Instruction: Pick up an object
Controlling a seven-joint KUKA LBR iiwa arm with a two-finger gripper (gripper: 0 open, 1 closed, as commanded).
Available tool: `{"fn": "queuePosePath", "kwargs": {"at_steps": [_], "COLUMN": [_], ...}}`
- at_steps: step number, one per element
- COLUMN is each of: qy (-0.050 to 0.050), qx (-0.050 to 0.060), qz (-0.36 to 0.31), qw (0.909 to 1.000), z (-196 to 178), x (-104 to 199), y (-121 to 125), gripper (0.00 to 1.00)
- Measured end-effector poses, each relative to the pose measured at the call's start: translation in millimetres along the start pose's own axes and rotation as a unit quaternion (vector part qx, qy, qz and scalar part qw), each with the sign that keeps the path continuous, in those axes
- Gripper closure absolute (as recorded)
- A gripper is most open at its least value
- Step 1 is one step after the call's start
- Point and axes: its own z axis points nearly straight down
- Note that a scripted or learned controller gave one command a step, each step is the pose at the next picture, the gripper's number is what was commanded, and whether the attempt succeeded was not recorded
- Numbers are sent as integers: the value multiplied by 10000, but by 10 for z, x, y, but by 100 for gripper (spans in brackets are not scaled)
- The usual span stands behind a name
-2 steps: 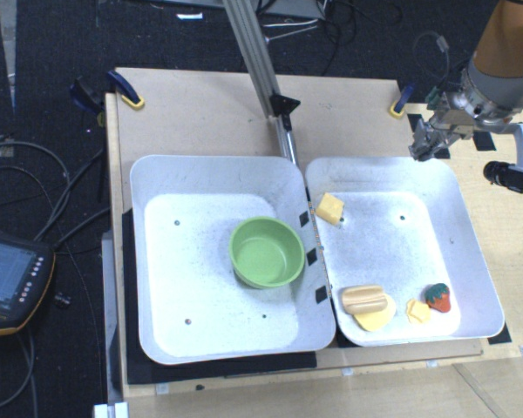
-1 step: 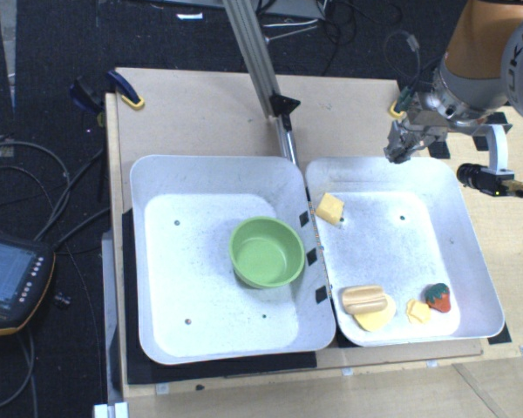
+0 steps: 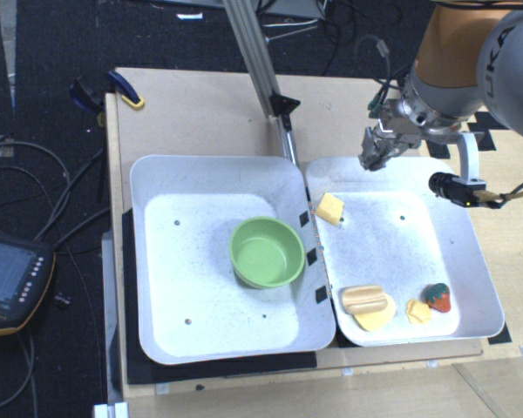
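Task progress: nothing has yet been picked up, as far as the view shows. The arm (image 3: 471,50), entering at the upper right of the frame, carries its gripper (image 3: 376,153) above the upper left corner of the right bin, well clear of every object. Nothing can be seen between its fingers, and whether they are spread or closed cannot be told from this angle. The whole of the task therefore appears to remain: descent, closure on an object, and lift.

Counts, largest to smallest:
- Two white bins: the left bin (image 3: 157,190) at frame centre-left, the right bin (image 3: 471,259) at centre-right, side by side.
- One green bowl (image 3: 266,251), upright, right of centre in the left bin.
- One tan bun-shaped piece (image 3: 363,300) resting on a yellow piece (image 3: 375,318), at the lower edge of the right bin.
- One yellow block (image 3: 330,208) in the upper left of the right bin; nearest the gripper, so a likely candidate.
- One red-and-green strawberry-like toy (image 3: 438,297) in the lower right corner.
- One small yellow piece (image 3: 418,312), just beside that toy.
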Motion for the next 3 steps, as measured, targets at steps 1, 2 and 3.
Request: {"fn": "queuePosePath", "kwargs": {"at_steps": [1,2,3], "qy": [1,0,-2], "qx": [6,5,11], "qz": [-1,3,2], "qw": [10000,10000,10000], "z": [39,76,221], "x": [610,1090,1614], "y": [-157,-190,-307], "gripper": [100,100,100]}}
